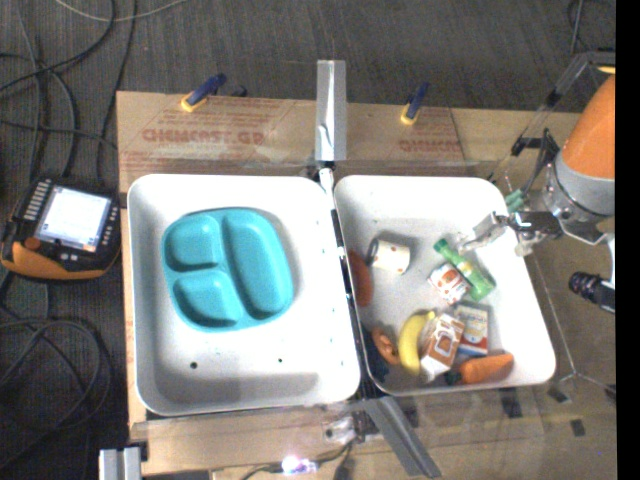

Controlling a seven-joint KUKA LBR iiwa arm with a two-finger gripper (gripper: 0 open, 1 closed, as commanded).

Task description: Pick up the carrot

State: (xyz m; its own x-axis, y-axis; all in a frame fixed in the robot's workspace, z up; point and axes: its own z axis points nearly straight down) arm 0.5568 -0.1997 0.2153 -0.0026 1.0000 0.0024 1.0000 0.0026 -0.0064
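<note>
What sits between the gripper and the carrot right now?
The gripper is at the right bin's upper right; the carrot lies by the bottom wall. A green bottle and small cartons lie between them, though the carrot's top looks uncovered.

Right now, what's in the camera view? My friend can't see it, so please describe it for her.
The orange carrot lies at the near edge of the right bin among a banana and small packages. The gripper hovers above the bin's far right side. The left bin holds a blue divided tray.
</note>
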